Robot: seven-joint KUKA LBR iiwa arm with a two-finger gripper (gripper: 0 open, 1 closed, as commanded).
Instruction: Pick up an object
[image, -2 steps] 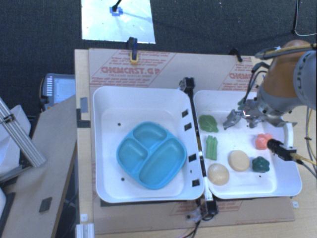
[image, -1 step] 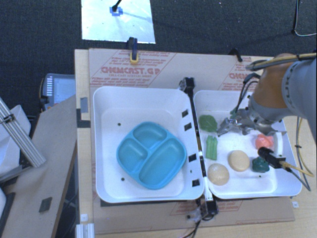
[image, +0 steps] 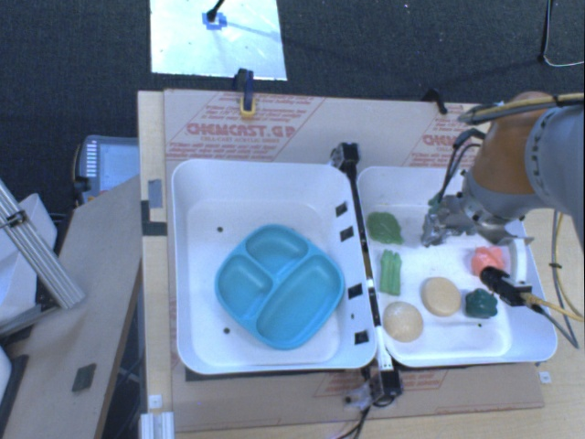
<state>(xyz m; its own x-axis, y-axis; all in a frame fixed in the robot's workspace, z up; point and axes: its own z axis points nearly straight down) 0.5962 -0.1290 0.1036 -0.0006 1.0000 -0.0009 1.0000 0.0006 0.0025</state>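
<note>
Looking down on the bench from my station, I find the gripper (image: 437, 230) lowered into the right bin (image: 526, 341), in its upper half, with the grey arm and its orange band (image: 505, 158) rising behind it to the right. I cannot tell from this view how the gripper is set, nor whether anything is in it. Nearest to it is a leafy green piece (image: 385, 227), just beside it on the left and apart from it. Below and to the left of the gripper lies a green ribbed piece (image: 391, 273). Further below rest two tan rounds, the darker one (image: 441, 296) almost straight under the gripper and the paler one (image: 402, 321) lower and to the left. A pink-orange piece (image: 488, 261) sits near, to the lower right of the gripper, and a dark green piece (image: 481, 304) lies beneath that one. Well to the left, the left bin (image: 196, 186) holds a blue divided plate (image: 278, 285), lying flat.
</note>
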